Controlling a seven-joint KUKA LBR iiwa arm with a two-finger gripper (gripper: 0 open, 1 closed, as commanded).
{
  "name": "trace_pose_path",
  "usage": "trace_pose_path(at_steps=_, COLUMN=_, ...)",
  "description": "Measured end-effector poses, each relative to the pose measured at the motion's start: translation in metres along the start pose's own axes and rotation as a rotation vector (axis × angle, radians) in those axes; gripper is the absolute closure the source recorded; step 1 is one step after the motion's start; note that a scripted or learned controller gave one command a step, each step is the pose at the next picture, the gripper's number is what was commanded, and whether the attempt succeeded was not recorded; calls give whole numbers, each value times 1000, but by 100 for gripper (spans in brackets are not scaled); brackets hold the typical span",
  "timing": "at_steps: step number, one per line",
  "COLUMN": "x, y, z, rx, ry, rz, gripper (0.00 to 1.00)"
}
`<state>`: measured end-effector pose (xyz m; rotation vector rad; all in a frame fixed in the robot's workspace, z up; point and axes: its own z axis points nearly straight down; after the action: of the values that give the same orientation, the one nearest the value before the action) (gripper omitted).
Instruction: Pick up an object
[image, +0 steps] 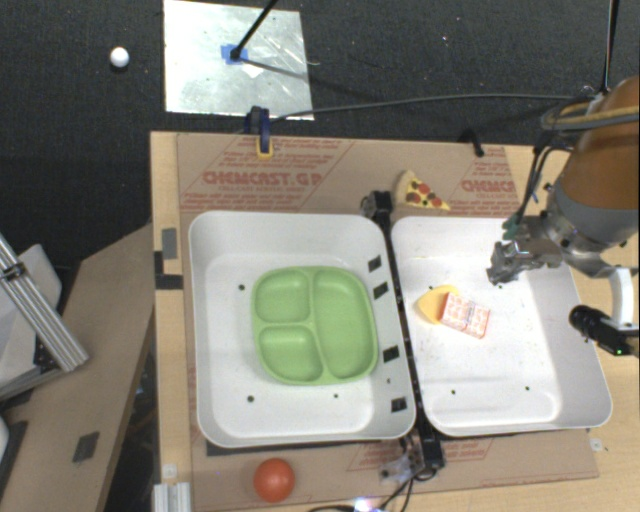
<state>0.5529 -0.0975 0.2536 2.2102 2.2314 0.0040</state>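
In the right bin lie a yellow cheese wedge and, touching it on its right, a pink and white patterned block. My gripper hangs over the bin's upper right part, up and to the right of the two objects and apart from them. Nothing shows between its fingers. The left bin holds a green divided plate.
A toy pizza slice lies on the cardboard behind the bins. An orange ball sits on the bench in front of the left bin. A blue clamp grips the cardboard's far edge. A metal frame stands at left.
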Motion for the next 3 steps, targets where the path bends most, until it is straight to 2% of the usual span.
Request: trace_pose_path(at_steps=3, x=145, y=57, z=2, rx=-2, ry=1, rz=0, gripper=100)
